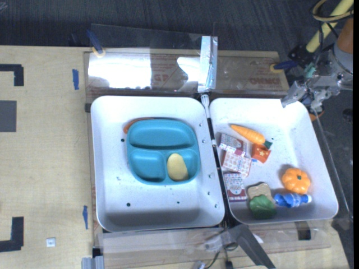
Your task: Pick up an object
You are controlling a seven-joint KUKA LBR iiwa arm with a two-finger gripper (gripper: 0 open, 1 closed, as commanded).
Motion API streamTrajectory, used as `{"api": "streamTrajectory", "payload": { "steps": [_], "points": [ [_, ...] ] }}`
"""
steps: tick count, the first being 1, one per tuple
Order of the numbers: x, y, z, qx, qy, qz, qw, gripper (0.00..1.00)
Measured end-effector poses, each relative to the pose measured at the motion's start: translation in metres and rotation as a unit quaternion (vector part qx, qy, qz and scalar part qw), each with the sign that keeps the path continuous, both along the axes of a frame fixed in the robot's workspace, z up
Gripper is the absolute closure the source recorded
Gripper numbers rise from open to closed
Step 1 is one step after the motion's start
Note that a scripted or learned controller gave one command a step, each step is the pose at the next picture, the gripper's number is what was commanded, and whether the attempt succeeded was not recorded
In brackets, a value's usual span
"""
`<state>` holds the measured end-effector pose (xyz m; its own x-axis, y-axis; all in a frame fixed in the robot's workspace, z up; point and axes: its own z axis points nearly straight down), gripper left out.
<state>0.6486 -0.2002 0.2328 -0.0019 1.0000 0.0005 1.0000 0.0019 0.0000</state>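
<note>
Nearest you, along the right bin's (320, 150) front edge, lie a green toy (262, 204), a blue bottle (291, 199) and a small orange pumpkin (295, 180). You are at the approach step: the gripper (307, 97) hovers at the bin's far right corner, holding nothing; its opening I cannot tell. Next, bring it toward the front edge and down over the pumpkin.

Two white bins (106, 116) sit side by side on a wooden bench (39, 150).

I see my arm's grey metal gripper (305, 96), yellow looped cable (331, 7) above, teal-blue fittings by the wrist.
</note>
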Motion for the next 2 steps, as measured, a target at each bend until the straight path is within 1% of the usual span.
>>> {"api": "streamTrajectory", "payload": {
  "steps": [1,2],
  "points": [
    [0.019,-0.017,0.058,-0.0013,-0.002,-0.128,0.9918,0.00],
    [0.011,0.037,-0.074,0.0008,0.006,-0.124,0.9923,0.00]
  ]
}}
